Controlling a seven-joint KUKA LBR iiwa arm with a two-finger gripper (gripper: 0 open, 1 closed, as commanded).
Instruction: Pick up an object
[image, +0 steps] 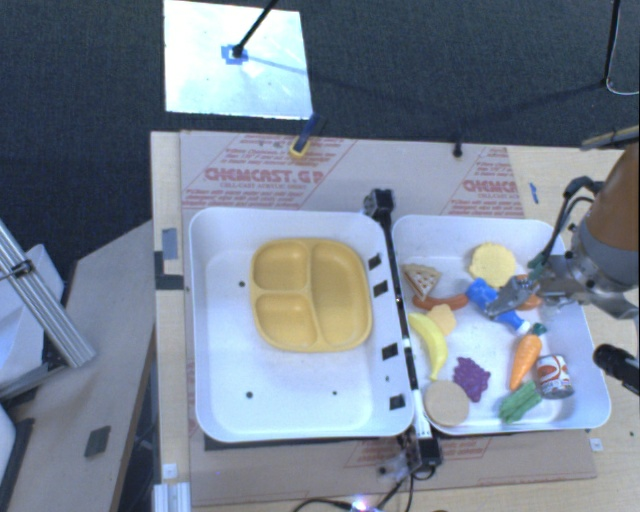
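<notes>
Right bin (600, 405), your picking stock: blue plastic toy (492, 300) at the centre, touching the gripper (513, 296); you cannot tell if it is held. Around it: yellow disc (493, 263), sandwich wedge (421, 279), curved banana (431, 342), knobbly purple grapes (471, 377), tapered carrot (524, 358), small can (551, 375), tan round (447, 404). Left bin (215, 400): glossy yellow three-compartment plate (310, 294).
</notes>
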